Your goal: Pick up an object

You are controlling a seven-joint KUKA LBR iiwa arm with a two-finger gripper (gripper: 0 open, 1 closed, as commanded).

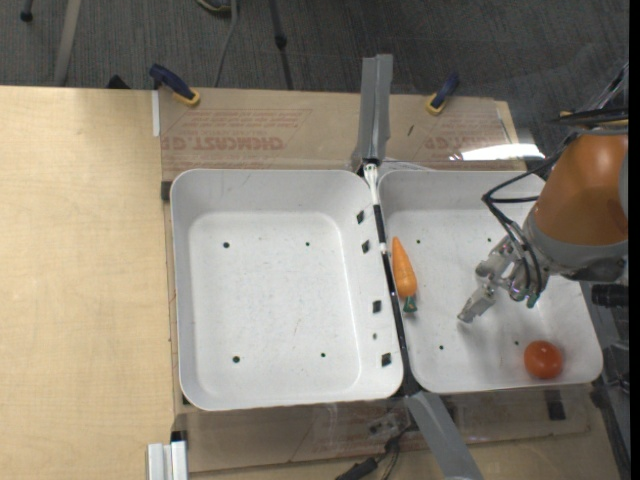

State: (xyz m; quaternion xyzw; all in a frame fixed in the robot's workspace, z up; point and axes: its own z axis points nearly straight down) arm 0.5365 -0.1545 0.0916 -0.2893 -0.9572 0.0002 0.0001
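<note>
Jaws' state cannot be told; the gripper (478, 306) should centre squarely over the carrot (403, 268) or tomato (543, 359) before descending

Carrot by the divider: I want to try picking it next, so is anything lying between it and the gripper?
Nothing visible does. The carrot lies against the right bin's left wall, the gripper is to its right, and bare bin floor separates them. The tomato sits off toward the near right corner, out of that path.
</note>
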